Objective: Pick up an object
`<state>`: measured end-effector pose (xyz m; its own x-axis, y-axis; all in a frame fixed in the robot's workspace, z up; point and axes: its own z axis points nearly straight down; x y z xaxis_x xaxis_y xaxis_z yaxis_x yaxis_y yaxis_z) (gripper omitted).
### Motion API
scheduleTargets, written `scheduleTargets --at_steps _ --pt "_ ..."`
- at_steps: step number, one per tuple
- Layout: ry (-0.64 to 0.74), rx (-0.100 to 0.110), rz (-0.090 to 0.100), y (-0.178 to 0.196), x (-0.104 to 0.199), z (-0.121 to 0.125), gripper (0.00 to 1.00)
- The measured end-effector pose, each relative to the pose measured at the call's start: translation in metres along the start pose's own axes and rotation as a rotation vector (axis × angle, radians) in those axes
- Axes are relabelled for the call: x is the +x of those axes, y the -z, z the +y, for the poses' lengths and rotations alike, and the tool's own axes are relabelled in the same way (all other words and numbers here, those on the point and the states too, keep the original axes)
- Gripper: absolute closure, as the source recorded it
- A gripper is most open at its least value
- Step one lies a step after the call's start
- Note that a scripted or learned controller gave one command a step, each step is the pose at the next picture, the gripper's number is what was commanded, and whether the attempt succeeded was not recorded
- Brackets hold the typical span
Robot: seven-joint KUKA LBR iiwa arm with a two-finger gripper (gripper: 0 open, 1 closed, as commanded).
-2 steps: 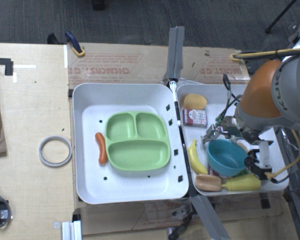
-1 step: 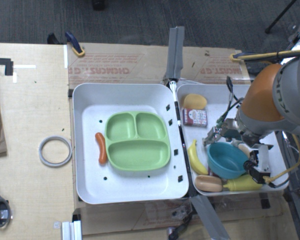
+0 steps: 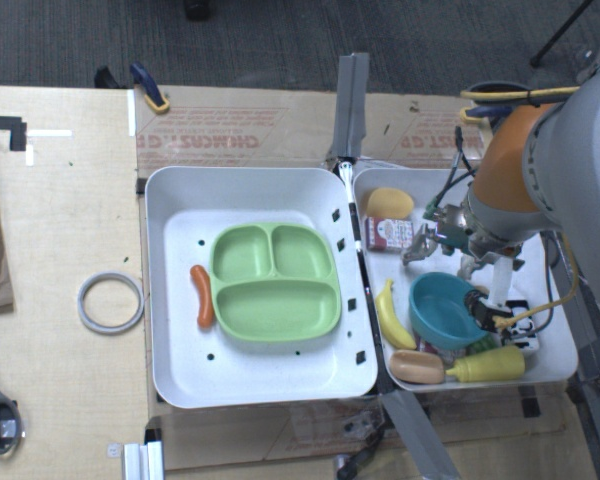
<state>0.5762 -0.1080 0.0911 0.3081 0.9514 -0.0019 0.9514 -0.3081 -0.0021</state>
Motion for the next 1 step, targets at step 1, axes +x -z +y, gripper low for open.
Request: scheduleTargets --at_steps 1 --pt "0.014 0.000 0.000 0.0001 0.0015 -0.0316 0.00"
